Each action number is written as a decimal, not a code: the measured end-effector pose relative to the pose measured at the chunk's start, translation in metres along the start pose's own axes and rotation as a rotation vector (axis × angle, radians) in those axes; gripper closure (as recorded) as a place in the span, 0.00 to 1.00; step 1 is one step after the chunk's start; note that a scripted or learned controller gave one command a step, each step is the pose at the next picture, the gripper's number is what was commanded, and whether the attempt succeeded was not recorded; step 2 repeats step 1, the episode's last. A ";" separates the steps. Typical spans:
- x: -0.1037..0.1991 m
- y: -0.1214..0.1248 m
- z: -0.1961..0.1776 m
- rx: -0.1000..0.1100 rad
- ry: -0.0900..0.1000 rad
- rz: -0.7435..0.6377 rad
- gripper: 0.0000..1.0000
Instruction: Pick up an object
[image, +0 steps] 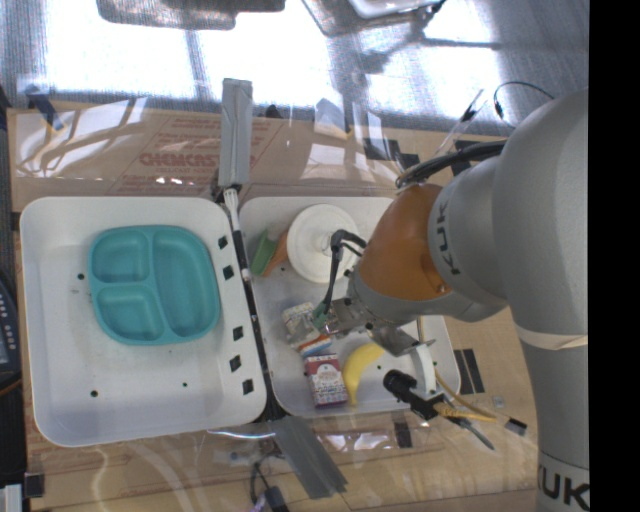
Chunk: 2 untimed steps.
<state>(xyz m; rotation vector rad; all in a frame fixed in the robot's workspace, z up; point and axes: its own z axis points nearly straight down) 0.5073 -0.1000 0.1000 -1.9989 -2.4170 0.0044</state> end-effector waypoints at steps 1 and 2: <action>0.005 0.030 -0.093 -0.005 -0.002 -0.079 1.00; 0.005 0.030 -0.093 -0.005 -0.002 -0.079 1.00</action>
